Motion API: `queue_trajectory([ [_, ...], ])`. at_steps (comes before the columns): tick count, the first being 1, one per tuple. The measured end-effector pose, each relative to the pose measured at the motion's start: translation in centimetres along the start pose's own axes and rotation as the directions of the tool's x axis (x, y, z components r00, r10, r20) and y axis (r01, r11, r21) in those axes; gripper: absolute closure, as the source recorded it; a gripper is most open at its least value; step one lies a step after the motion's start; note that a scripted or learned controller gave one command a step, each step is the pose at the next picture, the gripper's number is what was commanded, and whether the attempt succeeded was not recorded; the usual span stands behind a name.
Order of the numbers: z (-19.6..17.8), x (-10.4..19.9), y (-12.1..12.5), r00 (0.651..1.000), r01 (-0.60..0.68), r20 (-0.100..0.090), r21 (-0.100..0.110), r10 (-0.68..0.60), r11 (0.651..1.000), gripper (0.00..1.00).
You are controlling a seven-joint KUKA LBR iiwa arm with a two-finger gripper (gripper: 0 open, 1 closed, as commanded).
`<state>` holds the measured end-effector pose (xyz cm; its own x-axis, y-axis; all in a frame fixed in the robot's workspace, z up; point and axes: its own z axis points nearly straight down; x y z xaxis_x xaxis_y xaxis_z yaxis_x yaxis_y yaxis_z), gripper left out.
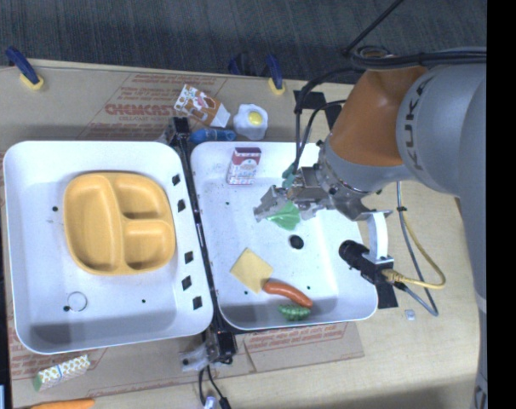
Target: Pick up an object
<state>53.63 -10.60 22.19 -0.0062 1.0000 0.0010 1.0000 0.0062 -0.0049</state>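
Cardboard-lined bench (113, 100) – two white bins (37, 228), claw (279, 207) over green piece (285, 220).

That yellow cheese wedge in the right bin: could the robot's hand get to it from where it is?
Probably yes. The yellow cheese wedge lies flat with nothing on top of it, and the hand hovers just above-right of it.

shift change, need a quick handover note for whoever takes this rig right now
Hand: low in the right bin, at a green item; finger state can't be read, no grasp confirmed.
Right bin also has a red-and-white box, yellow wedge, carrot.
Left bin holds a yellow tray.
Done: nothing visibly lifted.
Left: grasp and lift one item.
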Motion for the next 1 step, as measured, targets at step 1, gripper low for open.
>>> queue_trajectory([
  [1,6.28,-4.18,4.13,1.0,0.023,0.002,0.0,-0.023,1.0,0.0],
])
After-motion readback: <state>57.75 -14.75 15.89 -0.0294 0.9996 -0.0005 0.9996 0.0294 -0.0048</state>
